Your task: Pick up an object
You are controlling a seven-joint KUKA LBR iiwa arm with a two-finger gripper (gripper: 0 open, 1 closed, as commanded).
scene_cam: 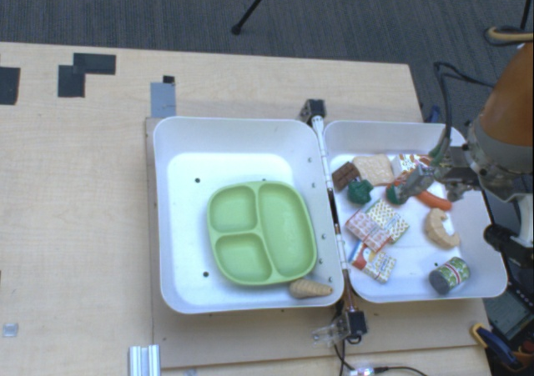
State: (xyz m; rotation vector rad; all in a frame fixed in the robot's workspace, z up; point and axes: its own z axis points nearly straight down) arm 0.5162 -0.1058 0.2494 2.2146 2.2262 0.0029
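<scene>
Two bins side by side on bench, seen from above. Left bin (175, 224) has a green tray (261, 233) w/ 3 sections, plus a tan cone (310, 288) just beside tray's near edge. Right bin (492, 283) holds the clutter: brown block (344, 174), green lump (360, 192), checkered packs (377, 226), orange carrot (433, 198), croissant (440, 228), can (449, 275). Gripper (406, 187) is low over right bin's back part, near carrot & green lump. Can't tell its finger state, too blurred. Nothing visibly lifted; every item lies in a bin. So pick not done: grasp & lift both left, prob. on carrot or a neighbour.
</scene>
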